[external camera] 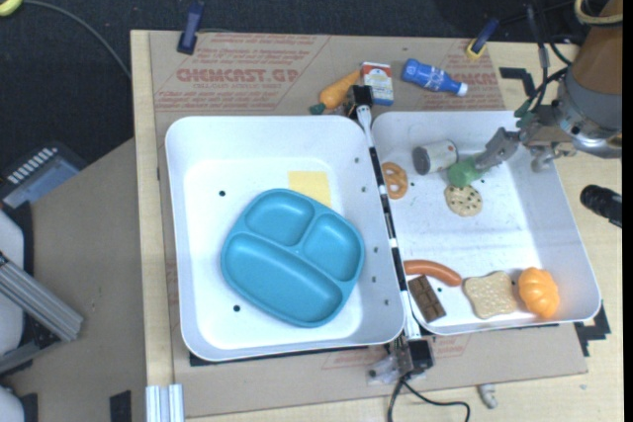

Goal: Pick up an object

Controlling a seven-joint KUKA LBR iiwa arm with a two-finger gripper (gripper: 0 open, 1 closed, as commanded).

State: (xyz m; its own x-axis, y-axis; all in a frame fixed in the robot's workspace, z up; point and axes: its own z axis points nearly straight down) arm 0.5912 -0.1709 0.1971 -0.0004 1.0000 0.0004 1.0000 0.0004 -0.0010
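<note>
We see the desk point(247, 54) carrying 2 white bins side by side, the left bin point(188, 242) and the right bin point(564, 242). The left bin holds a large blue divided plate point(292, 255) with a yellow slice point(310, 185) just behind it. The arm point(598, 84) reaches in over the right bin's far right corner, and its gripper point(495, 153) angles down toward the bin floor; we cannot tell how it is set. Touching its tip is a green piece point(460, 175), with a round cracker point(463, 201) just in front of it and a grey cylinder point(435, 156) just beside it. A pretzel point(395, 179) lies near the bin's left wall. Along the near edge lie a sausage point(432, 270), a chocolate bar point(425, 298), a toast slice point(491, 294) and an orange pumpkin point(539, 290). Behind the bins rests a blue bottle point(433, 77).
</note>
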